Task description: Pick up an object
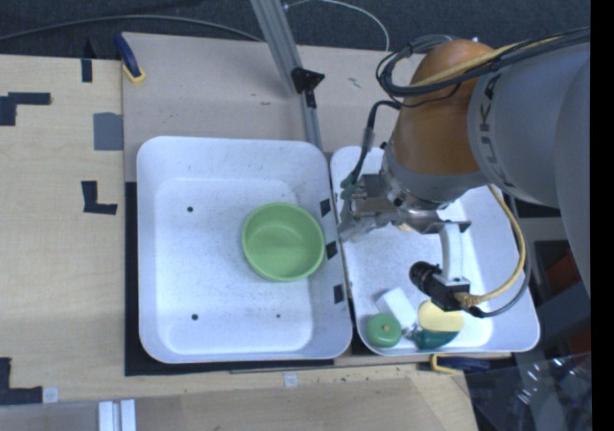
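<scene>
A green bowl (pixel 283 241) sits upright right of centre in the left bin (pixel 182 179). In the right bin (pixel 508 323), along its near edge, lie a small green round object (pixel 384 330), a white block (pixel 396 304), a yellow piece (pixel 441 317) and a teal piece (pixel 437 339), close together. My gripper (pixel 351 213) hangs over the right bin's left side, next to the wall between the bins and just right of the bowl. The wrist hides what lies under it.
A grey pole (pixel 273 26) slants down from the top to a black clamp at the back of the bins. The orange and grey arm (pixel 451 122) covers the right bin's back half. The wooden bench (pixel 58 227) lies to the left.
</scene>
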You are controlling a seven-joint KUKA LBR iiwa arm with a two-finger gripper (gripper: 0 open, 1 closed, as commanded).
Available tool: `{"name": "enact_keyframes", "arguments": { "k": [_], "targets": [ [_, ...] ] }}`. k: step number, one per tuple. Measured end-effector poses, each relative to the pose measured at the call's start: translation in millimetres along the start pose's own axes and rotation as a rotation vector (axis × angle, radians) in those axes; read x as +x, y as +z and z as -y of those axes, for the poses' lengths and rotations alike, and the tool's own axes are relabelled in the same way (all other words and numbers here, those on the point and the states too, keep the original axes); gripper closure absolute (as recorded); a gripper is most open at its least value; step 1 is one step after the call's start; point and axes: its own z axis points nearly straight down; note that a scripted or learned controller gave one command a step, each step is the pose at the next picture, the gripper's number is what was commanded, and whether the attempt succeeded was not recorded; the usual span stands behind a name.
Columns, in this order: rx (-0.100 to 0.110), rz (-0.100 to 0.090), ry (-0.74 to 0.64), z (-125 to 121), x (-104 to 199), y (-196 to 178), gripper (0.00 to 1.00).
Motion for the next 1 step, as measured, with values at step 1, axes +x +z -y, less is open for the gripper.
{"name": "enact_keyframes", "arguments": {
  "k": [1],
  "targets": [
    [-0.002,0.0,-0.002,3.3,58.9,3.6,1.0]
  ]
}}
